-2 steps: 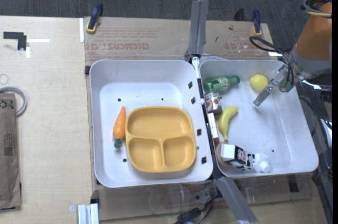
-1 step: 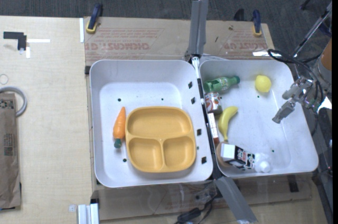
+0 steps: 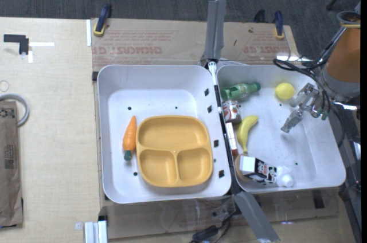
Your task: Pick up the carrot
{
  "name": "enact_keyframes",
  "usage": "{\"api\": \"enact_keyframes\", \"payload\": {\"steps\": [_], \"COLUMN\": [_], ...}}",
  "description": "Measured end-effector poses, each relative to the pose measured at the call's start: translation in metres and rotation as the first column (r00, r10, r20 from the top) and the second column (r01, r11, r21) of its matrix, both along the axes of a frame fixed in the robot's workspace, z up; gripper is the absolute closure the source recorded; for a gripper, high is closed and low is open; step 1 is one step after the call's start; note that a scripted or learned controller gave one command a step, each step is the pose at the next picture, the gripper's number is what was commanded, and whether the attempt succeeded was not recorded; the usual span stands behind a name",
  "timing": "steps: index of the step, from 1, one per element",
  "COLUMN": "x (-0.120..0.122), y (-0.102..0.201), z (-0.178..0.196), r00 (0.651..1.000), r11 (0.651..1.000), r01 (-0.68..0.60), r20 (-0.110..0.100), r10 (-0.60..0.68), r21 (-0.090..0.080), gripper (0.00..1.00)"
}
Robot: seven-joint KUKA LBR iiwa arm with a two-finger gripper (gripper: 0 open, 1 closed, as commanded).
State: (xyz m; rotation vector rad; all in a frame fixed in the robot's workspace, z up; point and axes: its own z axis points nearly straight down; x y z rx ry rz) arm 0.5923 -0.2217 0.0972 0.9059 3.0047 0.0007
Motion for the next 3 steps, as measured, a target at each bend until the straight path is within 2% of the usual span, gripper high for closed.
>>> {"api": "enact_keyframes", "payload": {"steps": [1,2,3], "x": [0.024,0.058,0.06], "y": [-0.004,0.0,0.0], "z": [-0.008,-0.003,0.009], "r00": [0.948,0.785,0.787], "r11": [0.948,0.785,0.787], "r01": [-0.318,-0.62,-0.617], "r20": [-0.021,0.003,0.011], "r10": [0.318,0.62,0.617], "r21": [0.007,-0.005,-0.01], "gripper": [0.0,0.0,1.0]}}
